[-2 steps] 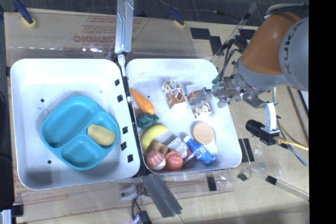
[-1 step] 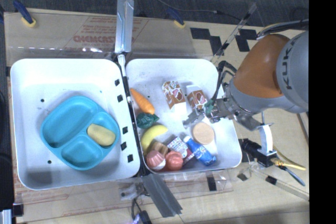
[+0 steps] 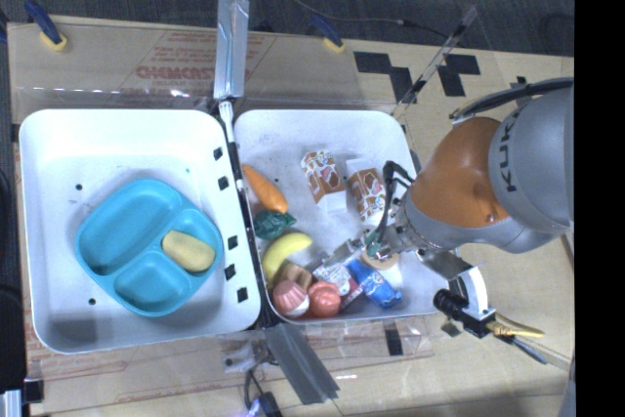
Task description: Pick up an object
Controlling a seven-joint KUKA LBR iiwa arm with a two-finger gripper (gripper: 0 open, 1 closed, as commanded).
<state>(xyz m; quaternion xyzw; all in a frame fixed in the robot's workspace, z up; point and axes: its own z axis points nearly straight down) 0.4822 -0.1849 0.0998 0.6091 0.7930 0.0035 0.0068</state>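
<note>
My gripper hangs low over the right bin, under the orange wrist band, right above the pile along the bin's front. Just beneath it lie a blue packet and a small tan round piece. To its left are a yellow banana, a red fruit and a pink cupcake-like toy. Two brown-and-white snack packets rest behind the gripper. An orange carrot and a dark green item lie by the bin's left wall.
The left bin holds a blue divided plate with a yellow lemon-like object in one compartment. A grey metal bar stands at the divider behind the bins. The arm's grey body covers the right bin's right edge.
</note>
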